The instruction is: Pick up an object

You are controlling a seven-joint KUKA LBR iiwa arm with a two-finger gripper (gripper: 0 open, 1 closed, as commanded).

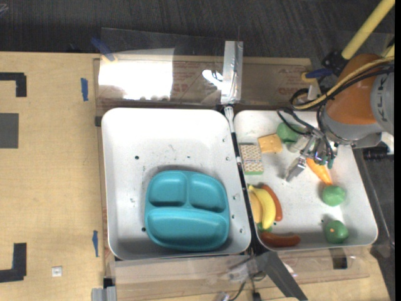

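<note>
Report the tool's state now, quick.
Tool: over the right bin, beside the carrot; whether it is open, closed or holding anything cannot be told.

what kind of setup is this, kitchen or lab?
Most likely a robot grasping test bench, not a kitchen: two shallow white plastic bins side by side on a cardboard-covered bench, toy food like a yellow plastic banana as pick targets, and a grey arm with an orange band reaching in.
</note>
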